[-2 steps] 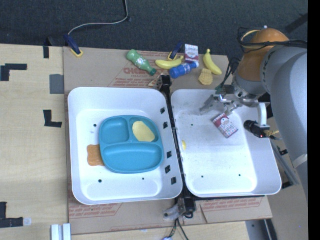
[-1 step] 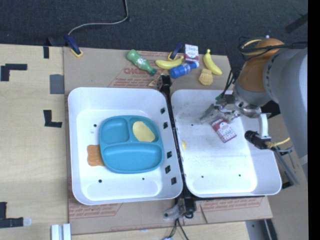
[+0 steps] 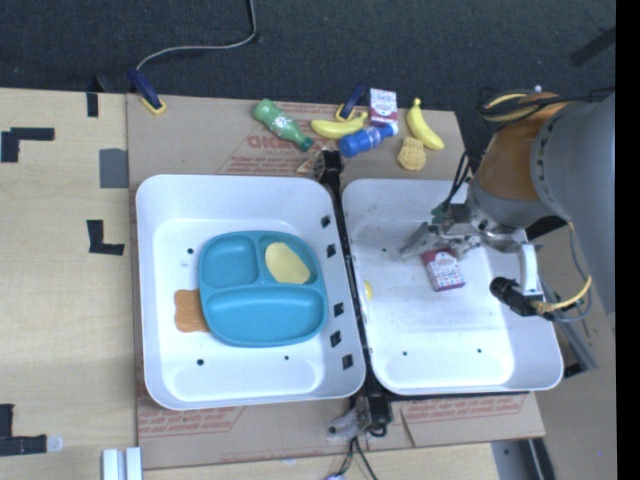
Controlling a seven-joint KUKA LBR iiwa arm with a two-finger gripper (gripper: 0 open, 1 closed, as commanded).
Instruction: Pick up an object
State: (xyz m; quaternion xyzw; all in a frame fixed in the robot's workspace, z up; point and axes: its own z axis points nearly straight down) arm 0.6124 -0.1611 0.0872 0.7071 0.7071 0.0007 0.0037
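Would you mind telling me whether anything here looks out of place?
Several toys lie on the cardboard behind the bins, not in one. An orange piece sticks out from under the blue tray in the left bin.

I see the arm (image 3: 560, 168) reaching in from the right, grey w/ the orange band above the wrist. Gripper (image 3: 432, 240) sits low, pointing left, fingers (image 3: 415, 243) spread apart w/ nothing between them. Wrist is bent down, cables looped beside it.
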